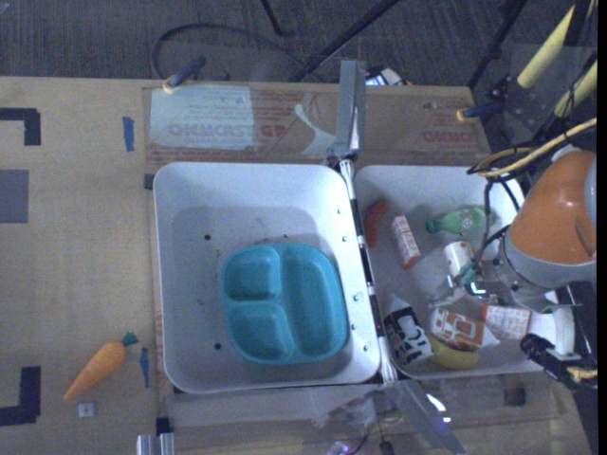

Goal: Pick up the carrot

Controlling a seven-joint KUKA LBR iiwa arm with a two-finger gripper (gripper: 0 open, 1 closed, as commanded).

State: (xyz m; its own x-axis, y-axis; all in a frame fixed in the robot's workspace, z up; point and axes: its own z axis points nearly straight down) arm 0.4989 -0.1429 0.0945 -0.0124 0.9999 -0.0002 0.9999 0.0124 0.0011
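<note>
Now | carrot (96, 369) on bench, far left of tool (471, 285) | tool grip unclear

Single fixed camera above bench (85, 254), looking down at slant, both bins (180, 188) framed.

A robotics lab: a wooden bench (66, 254) marked with black and blue tape, two white bins (180, 197) fixed side by side on cardboard, tripod legs (266, 8) and cables (190, 36) on grey carpet beyond the bench's far edge
</note>
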